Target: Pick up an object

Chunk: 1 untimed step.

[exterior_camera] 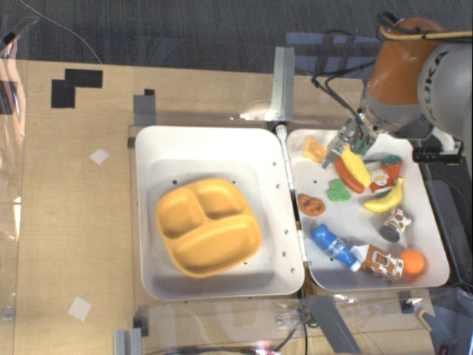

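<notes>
1. the pincer (341,148) hangs low at the far end of the right bin (432,231); from here i cannot tell how its tips stand.
2. the corn cob (355,168) lies just beside it, toward the near-right, its long axis slanting along that same line.
3. a small shift that way looks enough; banana (385,199) and orange slice (314,151) crowd close.

Robot lab: KUKA arm (414,72), taped bench (66,198), bins (214,143).

On my arm (443,87), dark letters run along the grey casing at the frame's right edge, cut off and not legible; I read no other text, number or sign.
</notes>
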Motion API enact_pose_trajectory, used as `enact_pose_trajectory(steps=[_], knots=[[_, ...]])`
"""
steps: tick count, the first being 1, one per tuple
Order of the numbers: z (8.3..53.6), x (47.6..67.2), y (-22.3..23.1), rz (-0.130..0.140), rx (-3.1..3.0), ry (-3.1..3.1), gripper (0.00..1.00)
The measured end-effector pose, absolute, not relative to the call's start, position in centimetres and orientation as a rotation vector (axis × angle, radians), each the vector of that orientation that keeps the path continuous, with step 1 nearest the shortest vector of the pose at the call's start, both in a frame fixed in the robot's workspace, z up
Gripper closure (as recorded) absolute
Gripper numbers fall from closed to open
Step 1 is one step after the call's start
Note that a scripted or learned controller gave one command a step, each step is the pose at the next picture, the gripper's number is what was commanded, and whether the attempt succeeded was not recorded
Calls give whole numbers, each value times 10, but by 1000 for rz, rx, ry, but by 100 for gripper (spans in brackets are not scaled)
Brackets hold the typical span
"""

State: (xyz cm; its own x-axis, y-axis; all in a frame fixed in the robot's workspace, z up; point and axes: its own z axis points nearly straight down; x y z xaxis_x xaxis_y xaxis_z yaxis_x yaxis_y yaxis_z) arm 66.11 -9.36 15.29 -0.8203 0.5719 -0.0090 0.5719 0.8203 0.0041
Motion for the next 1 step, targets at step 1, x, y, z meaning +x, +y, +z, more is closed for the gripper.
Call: enact_pose_trajectory(steps=[1], knots=[[186,629,-32,4,1755,2602,100]])
